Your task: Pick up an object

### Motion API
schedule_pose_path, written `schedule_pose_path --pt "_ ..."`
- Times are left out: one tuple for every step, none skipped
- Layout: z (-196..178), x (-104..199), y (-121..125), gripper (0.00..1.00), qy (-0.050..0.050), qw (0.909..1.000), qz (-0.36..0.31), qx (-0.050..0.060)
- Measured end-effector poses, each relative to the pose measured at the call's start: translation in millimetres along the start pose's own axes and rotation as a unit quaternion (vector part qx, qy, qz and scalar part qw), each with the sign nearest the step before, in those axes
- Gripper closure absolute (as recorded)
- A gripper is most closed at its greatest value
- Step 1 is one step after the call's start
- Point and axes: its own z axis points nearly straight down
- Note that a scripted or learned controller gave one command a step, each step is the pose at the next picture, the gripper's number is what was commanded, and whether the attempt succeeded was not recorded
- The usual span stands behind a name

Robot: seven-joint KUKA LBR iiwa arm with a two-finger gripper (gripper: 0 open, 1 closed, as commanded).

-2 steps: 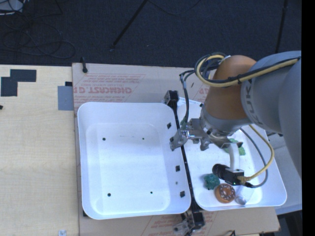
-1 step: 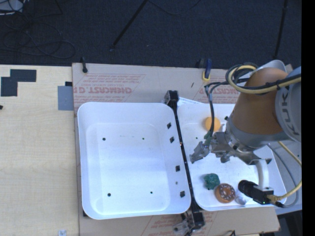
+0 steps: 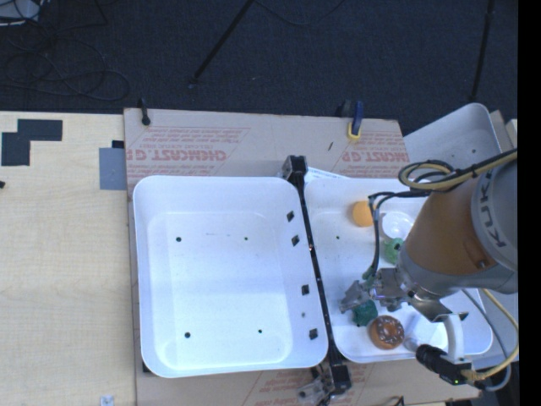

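Arm low over the right bin (image 3: 473, 345)

I count one orange ball (image 3: 362, 213), one teal block (image 3: 365, 313), one donut (image 3: 388, 332) there; jaws (image 3: 359, 295) above the block, grip unclear.

The gripper (image 3: 357, 298) hangs low in the right bin (image 3: 338, 328) — just above a teal object (image 3: 365, 314), beside a brown disc (image 3: 388, 332).

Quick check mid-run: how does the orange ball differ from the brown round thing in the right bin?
The orange ball is plain, smooth orange; the brown round thing is darker, speckled, and looks like a flat ring.
The ball sits toward the far side of the right bin, apart from the hand; the brown thing lies at the near edge, just below the hand and beside a small teal object.
Both are small, round and rest on the bin floor.
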Motion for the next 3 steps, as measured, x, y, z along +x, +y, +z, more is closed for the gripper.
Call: schedule_pose_path --pt "-16.3 1.6 3.3 1.0 0.001 1.0 0.001 -0.005" --pt "30.8 -2.0 43.2 1.0 0.0 1.0 -0.003 -0.006" --pt "28.2 -2.5 42.4 0.0 0.0 1.0 -0.001 -0.007"
